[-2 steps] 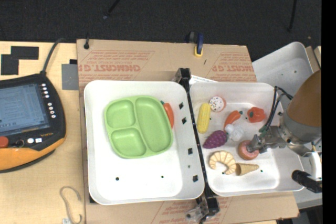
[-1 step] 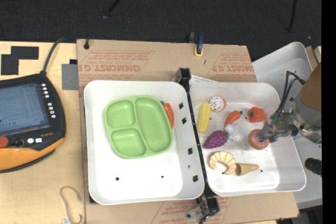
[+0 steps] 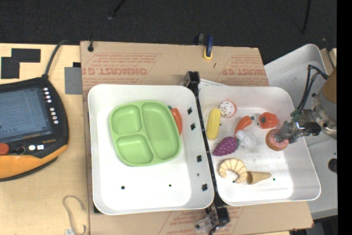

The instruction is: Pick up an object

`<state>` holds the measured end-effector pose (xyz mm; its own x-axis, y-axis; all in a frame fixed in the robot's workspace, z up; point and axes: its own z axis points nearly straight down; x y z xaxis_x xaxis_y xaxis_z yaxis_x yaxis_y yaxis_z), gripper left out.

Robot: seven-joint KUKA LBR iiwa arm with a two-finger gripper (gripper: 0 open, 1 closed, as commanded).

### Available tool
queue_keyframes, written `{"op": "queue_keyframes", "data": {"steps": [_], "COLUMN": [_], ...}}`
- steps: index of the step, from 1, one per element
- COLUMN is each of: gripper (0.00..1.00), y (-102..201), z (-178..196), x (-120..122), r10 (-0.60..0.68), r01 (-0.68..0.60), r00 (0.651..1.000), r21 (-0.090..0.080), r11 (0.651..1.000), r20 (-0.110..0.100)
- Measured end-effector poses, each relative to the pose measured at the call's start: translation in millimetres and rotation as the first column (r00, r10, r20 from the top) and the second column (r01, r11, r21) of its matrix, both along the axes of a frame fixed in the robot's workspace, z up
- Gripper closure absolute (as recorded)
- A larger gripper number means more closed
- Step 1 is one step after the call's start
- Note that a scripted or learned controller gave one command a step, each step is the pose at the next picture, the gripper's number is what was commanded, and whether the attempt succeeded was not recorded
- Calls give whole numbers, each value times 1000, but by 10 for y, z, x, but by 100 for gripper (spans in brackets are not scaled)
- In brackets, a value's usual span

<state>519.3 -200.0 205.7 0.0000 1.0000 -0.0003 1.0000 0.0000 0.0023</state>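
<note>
The right bin (image 3: pixel 300 184) holds several toy foods: a yellow corn cob (image 3: pixel 213 123), a round pink-and-white sweet (image 3: pixel 227 109), an orange carrot (image 3: pixel 242 124), a red pepper (image 3: pixel 268 120), purple grapes (image 3: pixel 226 146), a croissant (image 3: pixel 233 169) and an ice cream cone (image 3: pixel 257 177). A reddish round piece (image 3: pixel 275 142) lies near the bin's right wall. My gripper (image 3: pixel 287 132) reaches in from the right and sits right at that round piece, partly covering its upper right side. Whether it grips the piece is hidden.
The left bin (image 3: pixel 104 184) holds a green divided plate (image 3: pixel 146 133) with an orange-red item (image 3: pixel 176 120) at its right rim. A black divider (image 3: pixel 202 146) runs between the bins. A teach pendant (image 3: pixel 30 126) lies at the far left of the bench.
</note>
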Motion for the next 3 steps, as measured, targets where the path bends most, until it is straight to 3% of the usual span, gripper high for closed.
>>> {"op": "queue_keyframes", "data": {"steps": [1,3], "gripper": [100,100], "y": [-13,1028], "z": [226,225], "x": [0,150], "r10": [0,3], "r01": [0,-3], "r00": [1000,1000], "r21": [1,2], "r11": [1000,1000], "r20": [-2,-6]}}
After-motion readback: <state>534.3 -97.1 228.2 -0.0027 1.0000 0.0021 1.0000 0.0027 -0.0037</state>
